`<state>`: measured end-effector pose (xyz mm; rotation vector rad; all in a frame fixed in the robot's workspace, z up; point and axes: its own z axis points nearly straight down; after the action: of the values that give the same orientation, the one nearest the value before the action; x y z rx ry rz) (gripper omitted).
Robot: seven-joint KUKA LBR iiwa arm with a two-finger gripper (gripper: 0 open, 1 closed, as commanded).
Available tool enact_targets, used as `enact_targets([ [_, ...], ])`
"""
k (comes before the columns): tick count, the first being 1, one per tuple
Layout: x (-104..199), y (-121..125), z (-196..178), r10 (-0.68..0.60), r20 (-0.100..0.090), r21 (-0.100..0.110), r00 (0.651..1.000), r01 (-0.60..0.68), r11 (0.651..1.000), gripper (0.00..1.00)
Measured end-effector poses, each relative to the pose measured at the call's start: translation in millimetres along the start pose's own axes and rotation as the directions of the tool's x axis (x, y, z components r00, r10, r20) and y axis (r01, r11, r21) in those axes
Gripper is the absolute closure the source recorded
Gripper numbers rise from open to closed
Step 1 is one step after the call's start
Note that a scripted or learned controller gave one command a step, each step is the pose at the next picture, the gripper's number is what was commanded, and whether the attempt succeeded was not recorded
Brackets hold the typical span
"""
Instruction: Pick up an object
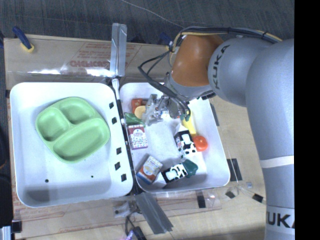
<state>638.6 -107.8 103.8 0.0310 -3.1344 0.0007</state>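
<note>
Your gripper (159,109) hangs low over the upper part of the right bin (215,134), wrist pointed down from the orange band, so the arm looks placed to come straight down on the small things crowded there. From this angle you cannot tell whether the fingers are apart or together, and nothing shows between them, so treat the pick as not yet made.

The candidates all lie in that right bin. Just left of the gripper sit a red packet (138,104) and a green piece (132,117), with a flat red-and-white card (138,137) below them. To the right of the bare middle are a black-and-white cow figure (185,144) touching an orange-red ball (200,143), and a yellow piece (190,126) partly under the wrist. Along the near wall lie a small carton (149,169) and a dark green and white toy (179,172). They cluster around the edges, which leaves little room beside the walls for a clean grasp.

The left bin (30,184) holds a green divided plate (73,128), well apart from the arm.

Both bins rest on a brown tabletop (65,46) with blue clamps at its far edge; beyond it is dark carpeted floor (60,4).
</note>
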Motion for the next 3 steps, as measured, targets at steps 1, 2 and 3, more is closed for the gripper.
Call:
enact_targets([
  [1,68.7,-85.6,-33.2,-0.317,0.007,0.003,0.948,0.317,0.948,1.00],
  [2,66.1,-43.3,-109.6,-0.252,0.014,0.005,0.968,0.252,0.968,1.00],
  [3,39.4,27.3,-124.2,-0.300,0.010,0.002,0.954,0.300,0.954,1.00],
])
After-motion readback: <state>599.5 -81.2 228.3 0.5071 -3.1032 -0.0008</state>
